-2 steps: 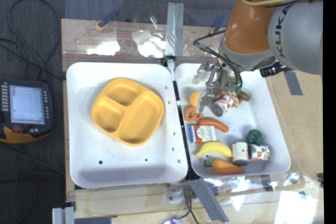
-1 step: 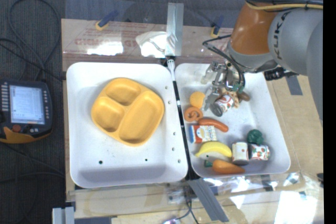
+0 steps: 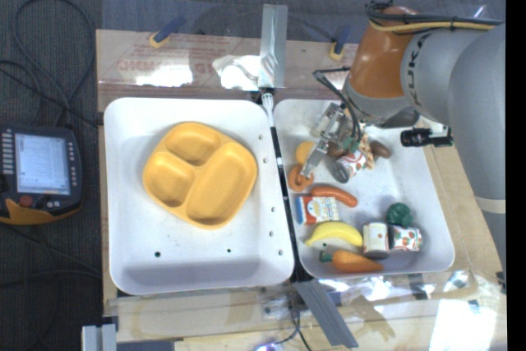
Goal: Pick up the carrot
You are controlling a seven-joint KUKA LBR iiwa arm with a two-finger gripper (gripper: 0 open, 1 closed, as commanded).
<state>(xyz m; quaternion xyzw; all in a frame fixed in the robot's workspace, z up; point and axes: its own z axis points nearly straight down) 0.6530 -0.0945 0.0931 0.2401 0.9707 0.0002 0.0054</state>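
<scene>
Here the carrot [image 3: 356, 261] lies at the near edge of the right bin [image 3: 433, 201], just in front of a banana [image 3: 335, 234] and well apart from the end effector [image 3: 316, 154]. The end effector hangs over the bin's far left part, above a small orange item [image 3: 306, 152]; I cannot tell how far it is open. A yellow divided plate [image 3: 200, 173] sits in the left bin [image 3: 131, 251]

Grey arm [image 3: 460, 70], end effector [image 3: 316, 156] low, tilted leftward.
</scene>
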